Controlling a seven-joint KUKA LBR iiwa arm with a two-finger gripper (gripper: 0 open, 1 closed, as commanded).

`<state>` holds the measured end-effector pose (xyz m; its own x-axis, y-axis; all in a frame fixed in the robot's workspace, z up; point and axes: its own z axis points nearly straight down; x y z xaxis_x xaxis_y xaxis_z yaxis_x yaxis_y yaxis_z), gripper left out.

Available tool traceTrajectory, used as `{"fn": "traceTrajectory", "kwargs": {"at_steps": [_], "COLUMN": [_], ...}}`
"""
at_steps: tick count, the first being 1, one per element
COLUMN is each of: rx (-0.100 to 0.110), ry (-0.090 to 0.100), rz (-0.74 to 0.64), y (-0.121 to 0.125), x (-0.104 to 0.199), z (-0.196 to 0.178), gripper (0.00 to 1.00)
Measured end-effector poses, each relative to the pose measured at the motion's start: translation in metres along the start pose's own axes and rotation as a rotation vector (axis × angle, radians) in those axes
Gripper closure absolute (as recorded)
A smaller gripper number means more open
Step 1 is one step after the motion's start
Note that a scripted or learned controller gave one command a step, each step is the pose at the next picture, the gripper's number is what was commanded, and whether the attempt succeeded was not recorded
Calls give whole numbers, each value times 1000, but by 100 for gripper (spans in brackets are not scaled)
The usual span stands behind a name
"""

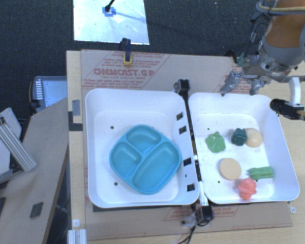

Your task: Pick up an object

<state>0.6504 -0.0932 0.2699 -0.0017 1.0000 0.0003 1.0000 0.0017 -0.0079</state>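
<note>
The right bin (pixel 277 136) holds several small objects: a light green lump (pixel 215 142), a dark teal piece (pixel 239 136), a cream ball (pixel 253 137), a tan disc (pixel 229 168), a green block (pixel 261 173) and a red lump (pixel 247 187). My gripper (pixel 242 83) hangs over the far rim of the right bin, above and beyond these objects. Its two fingers are spread apart with nothing between them.
The left bin (pixel 99 136) carries a blue divided plate (pixel 144 158). A black hinge strip (pixel 189 136) runs between the bins. A shiny metal sheet (pixel 111 14) lies beyond the bench, and a yellow clamp (pixel 127 52) sits at its far edge.
</note>
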Motion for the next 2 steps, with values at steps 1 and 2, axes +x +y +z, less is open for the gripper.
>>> {"fn": "traceTrajectory", "kwargs": {"at_steps": [1,2], "rx": [-10,-6], "ry": [-1,-1], "rz": [-1,0], "y": [2,0], "x": [0,-6], "z": [-6,38], "gripper": [0,0]}}
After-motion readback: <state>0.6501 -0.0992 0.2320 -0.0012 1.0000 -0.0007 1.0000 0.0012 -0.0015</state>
